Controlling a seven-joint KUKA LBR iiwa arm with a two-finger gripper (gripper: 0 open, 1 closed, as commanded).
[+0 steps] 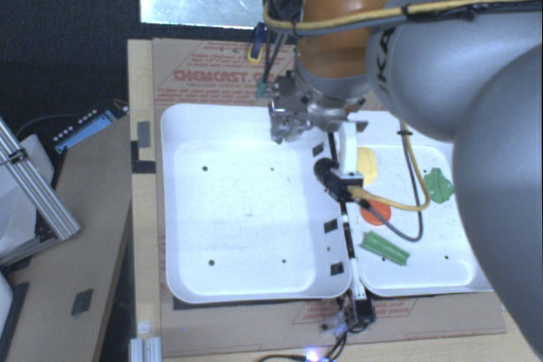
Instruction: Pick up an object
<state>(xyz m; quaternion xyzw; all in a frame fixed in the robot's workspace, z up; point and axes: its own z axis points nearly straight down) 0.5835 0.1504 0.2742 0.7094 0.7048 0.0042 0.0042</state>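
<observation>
I see the claw (pixel 288 130) over the left bin's (pixel 195 182) two-o'clock corner — I cannot tell its state; green (pixel 386 248), orange (pixel 377 212), yellow (pixel 366 161) pieces lie in the right bin (pixel 445 271).

One camera sits high above the bench (pixel 144 182) and looks down at a slant on two white bins (pixel 237 208). The big grey arm (pixel 458 72) comes in from 3 o'clock, very near the camera.
</observation>
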